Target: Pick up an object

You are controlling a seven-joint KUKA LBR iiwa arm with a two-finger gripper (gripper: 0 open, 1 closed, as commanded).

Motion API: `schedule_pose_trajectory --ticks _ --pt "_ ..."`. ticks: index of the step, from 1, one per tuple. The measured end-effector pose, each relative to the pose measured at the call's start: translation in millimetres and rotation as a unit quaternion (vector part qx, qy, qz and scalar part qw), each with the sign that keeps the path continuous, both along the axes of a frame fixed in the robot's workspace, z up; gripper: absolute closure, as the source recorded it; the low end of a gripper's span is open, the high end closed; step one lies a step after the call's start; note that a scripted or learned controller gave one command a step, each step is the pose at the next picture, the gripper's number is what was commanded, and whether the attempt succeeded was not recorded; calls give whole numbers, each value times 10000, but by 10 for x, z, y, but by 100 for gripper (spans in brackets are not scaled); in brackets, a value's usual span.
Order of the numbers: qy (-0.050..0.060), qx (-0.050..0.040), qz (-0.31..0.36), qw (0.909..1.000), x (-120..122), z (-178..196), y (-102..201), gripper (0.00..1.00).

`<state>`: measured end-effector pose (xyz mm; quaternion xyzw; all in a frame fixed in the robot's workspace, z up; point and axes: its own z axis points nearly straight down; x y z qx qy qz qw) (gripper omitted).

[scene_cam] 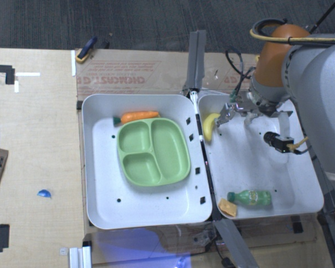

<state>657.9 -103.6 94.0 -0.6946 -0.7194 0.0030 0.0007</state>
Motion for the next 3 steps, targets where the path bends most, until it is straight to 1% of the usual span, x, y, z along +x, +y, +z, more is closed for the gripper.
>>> schedule_pose_trajectory --ticks 1,2,3 --pt "-22 14 608 9981 -646 -23 -142 0" --pt "-14 24 1897 9818 -1040 -27 -27 0" --pt "-20 17 1869 9824 -1530 1445 258 0"
